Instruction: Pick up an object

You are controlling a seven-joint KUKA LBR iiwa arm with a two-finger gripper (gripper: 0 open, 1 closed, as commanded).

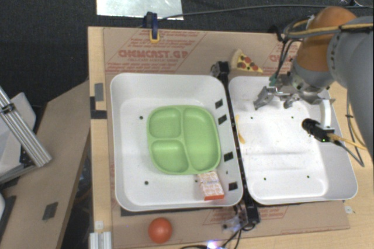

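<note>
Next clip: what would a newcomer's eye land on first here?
A green plate sits in the left bin, a small red box by its near corner. The gripper hangs over the far side of the right bin. A pizza slice lies beyond the bins.

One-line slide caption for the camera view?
End effector over the right bin; green divided plate and small red box in the left bin.

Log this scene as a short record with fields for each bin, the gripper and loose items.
left bin: green divided plate at centre; small red-and-white box by the near wall
right bin: gripper above its far part
gripper state: open, holding nothing
outside bins: pizza slice beyond the right bin; orange ball before the left bin
</note>
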